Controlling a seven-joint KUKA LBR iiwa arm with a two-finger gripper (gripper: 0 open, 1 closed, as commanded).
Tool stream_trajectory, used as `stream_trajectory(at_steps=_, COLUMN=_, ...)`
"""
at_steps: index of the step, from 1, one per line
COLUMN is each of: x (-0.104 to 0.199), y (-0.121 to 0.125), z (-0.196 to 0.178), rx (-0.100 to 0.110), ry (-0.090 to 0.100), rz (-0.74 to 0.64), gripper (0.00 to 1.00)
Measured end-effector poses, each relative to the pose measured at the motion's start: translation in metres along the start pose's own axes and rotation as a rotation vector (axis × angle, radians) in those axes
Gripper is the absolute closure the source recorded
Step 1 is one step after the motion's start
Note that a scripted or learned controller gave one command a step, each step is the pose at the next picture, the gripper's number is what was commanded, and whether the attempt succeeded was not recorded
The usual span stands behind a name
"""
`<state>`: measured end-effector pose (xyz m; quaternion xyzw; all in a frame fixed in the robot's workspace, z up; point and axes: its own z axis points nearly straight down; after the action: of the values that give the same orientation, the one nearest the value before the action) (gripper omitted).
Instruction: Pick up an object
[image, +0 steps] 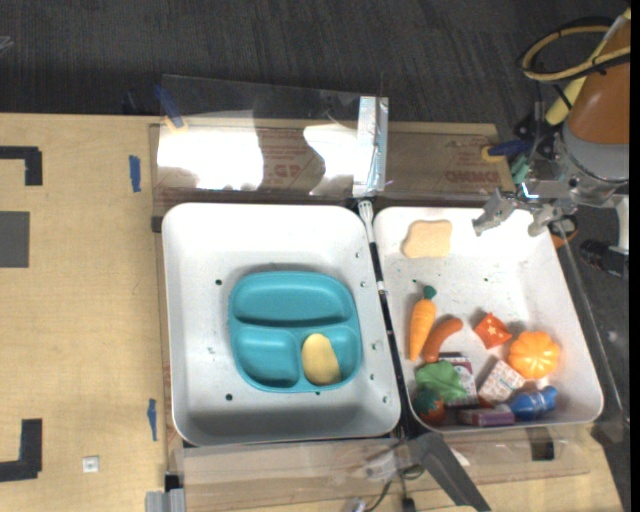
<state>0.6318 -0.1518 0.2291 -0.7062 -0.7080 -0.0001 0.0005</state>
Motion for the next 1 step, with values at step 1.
stream_trajectory(at_steps=1, x=0.0080, y=-0.0356, z=0.1412, rx=-0.008, ry=-0.002, rz=-0.243, gripper=0.00)
